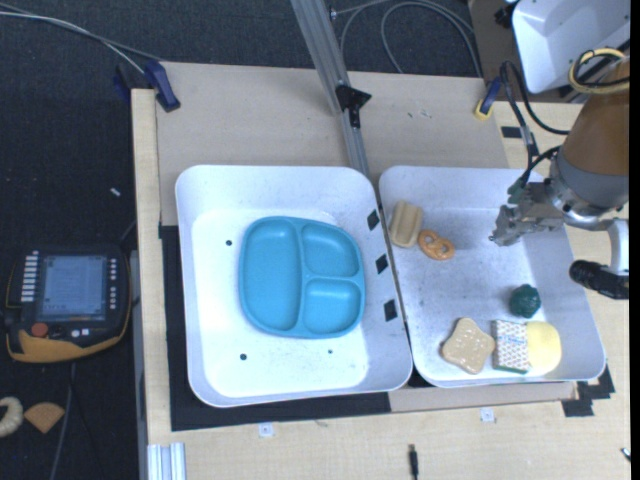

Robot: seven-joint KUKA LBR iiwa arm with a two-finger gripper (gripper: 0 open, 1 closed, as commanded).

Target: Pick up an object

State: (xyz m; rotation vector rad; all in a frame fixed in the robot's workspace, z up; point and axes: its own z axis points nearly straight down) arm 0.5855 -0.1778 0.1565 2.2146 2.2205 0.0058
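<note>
My gripper (507,228) hangs over the right part of the right bin (440,283), its fingers pointing down and left, with nothing visible between them. In that bin lie a tan bread-like piece (405,223), an orange pretzel-like item (436,245), a dark green ball (525,299), a square cracker (468,345), a patterned packet (512,346) and a pale yellow round object (542,346). The green ball sits below and slightly right of the gripper, apart from it.
The left bin (215,258) holds a blue three-compartment plate (301,275). A metal pole (325,38) slants across the bench's back. A tablet-like pendant (68,293) lies on the floor at left. Cables run behind the bench.
</note>
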